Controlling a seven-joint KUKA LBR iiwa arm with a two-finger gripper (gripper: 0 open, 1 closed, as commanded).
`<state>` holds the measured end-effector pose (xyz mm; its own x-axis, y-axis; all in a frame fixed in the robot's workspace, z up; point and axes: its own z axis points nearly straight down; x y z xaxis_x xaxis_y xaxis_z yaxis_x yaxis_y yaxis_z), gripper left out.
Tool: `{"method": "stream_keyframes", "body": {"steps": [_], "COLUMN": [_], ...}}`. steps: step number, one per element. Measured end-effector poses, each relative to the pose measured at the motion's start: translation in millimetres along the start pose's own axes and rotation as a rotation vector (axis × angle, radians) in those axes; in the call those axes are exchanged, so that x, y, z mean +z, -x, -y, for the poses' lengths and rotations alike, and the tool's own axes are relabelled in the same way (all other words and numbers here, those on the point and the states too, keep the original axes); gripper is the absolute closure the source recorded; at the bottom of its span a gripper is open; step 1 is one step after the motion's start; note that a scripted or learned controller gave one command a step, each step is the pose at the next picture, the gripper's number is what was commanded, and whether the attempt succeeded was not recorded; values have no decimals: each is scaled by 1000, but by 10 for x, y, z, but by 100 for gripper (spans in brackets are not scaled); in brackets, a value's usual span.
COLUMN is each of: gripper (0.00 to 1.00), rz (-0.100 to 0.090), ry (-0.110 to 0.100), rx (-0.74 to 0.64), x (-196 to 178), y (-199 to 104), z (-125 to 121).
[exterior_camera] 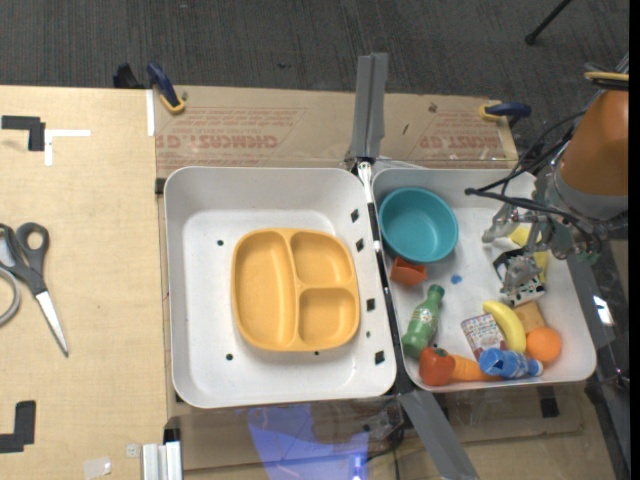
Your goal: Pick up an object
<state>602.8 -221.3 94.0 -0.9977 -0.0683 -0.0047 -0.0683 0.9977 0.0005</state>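
Gripper (522, 258) low beside the banana (506, 324), its open-or-closed state unclear to us. We fear a miss: clutter around the banana could deflect it.

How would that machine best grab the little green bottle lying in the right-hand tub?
Probably across the middle of the green bottle, coming straight down from above. It lies on its side, its cap pointing up the view and slightly right, so the narrow width faces up. The fingers would likely close from its left and right sides; the orange carrot-like toy crowds its lower end, so mid-body looks freer.
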Motion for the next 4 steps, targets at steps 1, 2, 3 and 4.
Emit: {"method": "stream_keyframes", "body": {"steps": [1,2,3,4], "gripper": [0,0,0,0], "rz": [0,-1,-1,-6], "ry": [0,0,-5,-7], "rx": [33,100,389,390], "x": [6,10,13,29], "y": [-28,-707,55,-46], "z": [1,-397,-841,-958]}}
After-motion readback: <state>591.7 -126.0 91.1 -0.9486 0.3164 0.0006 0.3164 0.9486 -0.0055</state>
